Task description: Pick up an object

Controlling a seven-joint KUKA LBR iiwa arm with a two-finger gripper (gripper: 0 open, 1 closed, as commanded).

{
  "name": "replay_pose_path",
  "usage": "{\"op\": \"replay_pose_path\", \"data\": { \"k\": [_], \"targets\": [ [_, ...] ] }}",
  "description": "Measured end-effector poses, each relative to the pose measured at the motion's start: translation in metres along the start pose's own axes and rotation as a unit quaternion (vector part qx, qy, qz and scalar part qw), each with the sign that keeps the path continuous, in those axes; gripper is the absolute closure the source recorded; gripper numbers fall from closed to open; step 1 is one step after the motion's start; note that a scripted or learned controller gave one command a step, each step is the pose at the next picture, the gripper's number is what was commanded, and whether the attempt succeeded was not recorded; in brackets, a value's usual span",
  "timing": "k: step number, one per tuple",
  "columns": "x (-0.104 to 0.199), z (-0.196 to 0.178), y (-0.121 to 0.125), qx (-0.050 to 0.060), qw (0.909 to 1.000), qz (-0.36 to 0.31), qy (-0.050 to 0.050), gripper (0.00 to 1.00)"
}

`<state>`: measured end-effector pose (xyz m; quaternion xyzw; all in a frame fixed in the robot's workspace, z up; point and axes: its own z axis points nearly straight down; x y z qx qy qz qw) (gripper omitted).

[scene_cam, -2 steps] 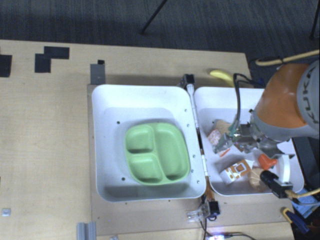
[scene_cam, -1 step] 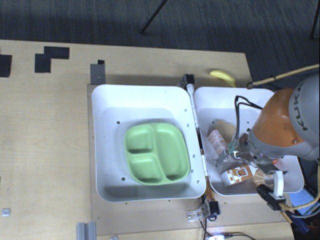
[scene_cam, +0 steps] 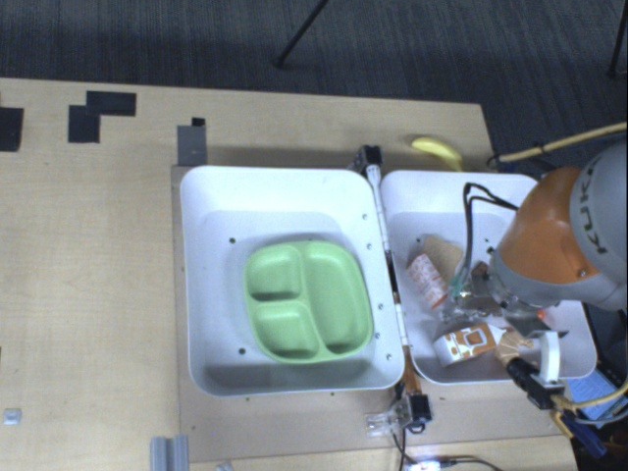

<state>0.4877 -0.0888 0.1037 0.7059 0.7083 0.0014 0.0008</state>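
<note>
Camera view: tan bench [scene_cam: 88, 292], two white bins [scene_cam: 211, 263], dark carpet [scene_cam: 196, 18] beyond.

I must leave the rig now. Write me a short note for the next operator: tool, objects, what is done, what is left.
Tool: low in the right bin, among the objects; its grip cannot be judged from this view.
Objects: a pink can, a tan piece and a brown-and-white carton lie in the right bin. A green tray lies in the left bin.
Done: the arm has reached into the right bin.
Left: nothing is visibly lifted; the pick is to be completed.
</note>
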Motion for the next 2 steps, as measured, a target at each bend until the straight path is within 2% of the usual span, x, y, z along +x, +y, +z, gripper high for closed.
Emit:
{"op": "replay_pose_path", "data": {
  "k": [1,2],
  "targets": [
    [0.0512,-0.0901,0.0866,-0.001,1.0,-0.001,0.0,1.0],
    [0.0502,-0.0894,0.0858,0.0,1.0,-0.001,0.0,0.0]
  ]
}}
